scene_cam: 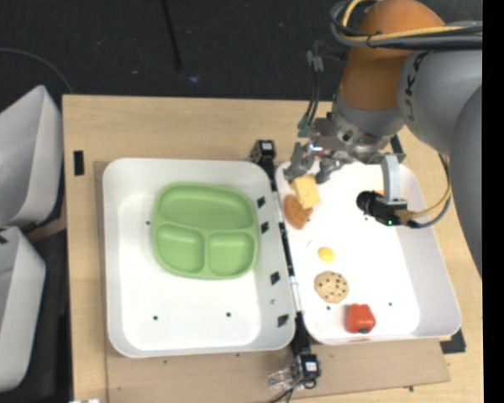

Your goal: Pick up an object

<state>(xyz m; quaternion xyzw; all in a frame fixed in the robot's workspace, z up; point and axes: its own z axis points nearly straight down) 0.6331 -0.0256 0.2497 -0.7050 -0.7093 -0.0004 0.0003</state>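
Hovering over the right bin's (420,309) far left corner, the gripper (312,168) seems to pinch the yellow block (307,193) just above the brown pastry (297,214), so lifting straight and slowly should keep that shallow grip from slipping.

Grey arm (441,74) reaching in from the right, orange band (385,53) above the wrist, wrist tipped downward, gripper (312,175) low at the far left corner of its reach, fingers pointing down
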